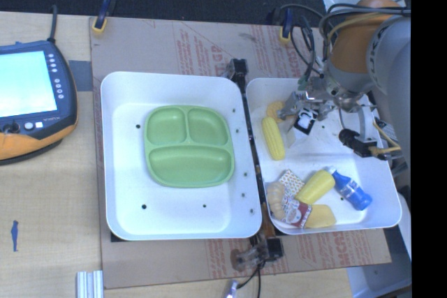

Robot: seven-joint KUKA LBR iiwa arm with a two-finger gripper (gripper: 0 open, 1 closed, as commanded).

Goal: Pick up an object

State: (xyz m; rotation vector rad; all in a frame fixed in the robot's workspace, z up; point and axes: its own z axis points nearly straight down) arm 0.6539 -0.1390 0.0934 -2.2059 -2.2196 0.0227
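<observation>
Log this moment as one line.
gripper low in right bin | beside corn | nothing seen held | plate in left bin

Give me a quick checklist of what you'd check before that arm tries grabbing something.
1. Objects to grab in the right bin: ok; corn cob, yellow bottle and blue bottle lie there.
2. Gripper over that bin: ok, beside the corn cob.
3. Gripper open: cannot tell.
4. Anything already held: cannot tell.
5. Objects spaced apart: not ok; the near-corner items crowd together.
6. Green plate out of the way: ok, in the left bin.
</observation>
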